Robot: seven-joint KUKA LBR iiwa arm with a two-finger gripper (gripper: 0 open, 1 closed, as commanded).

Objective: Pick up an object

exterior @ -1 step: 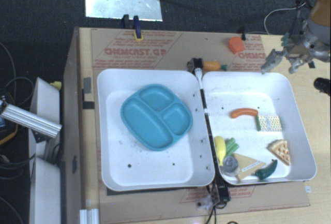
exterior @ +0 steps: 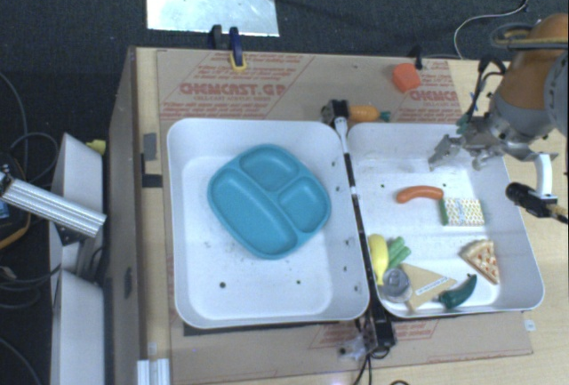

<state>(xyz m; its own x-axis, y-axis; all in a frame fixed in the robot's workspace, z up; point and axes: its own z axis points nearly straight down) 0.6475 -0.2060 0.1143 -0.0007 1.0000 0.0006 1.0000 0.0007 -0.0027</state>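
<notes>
Sausage (exterior: 419,194) in right bin (exterior: 533,272); tan bench (exterior: 267,88), dark carpet

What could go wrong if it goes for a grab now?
The gripper sits at the right bin's far rim, off every toy, so closing here likely catches nothing. The items near the bin's front, corn, pizza slice and others, lie crowded; a descent there may nudge neighbours instead of grasping one.

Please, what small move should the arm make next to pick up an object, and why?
Probably the gripper should move a little toward the view's lower left and descend over the orange sausage. The gripper sits near the upper edge of the right bin, holding nothing, and the sausage is the closest toy, lying alone with free space around it.
</notes>
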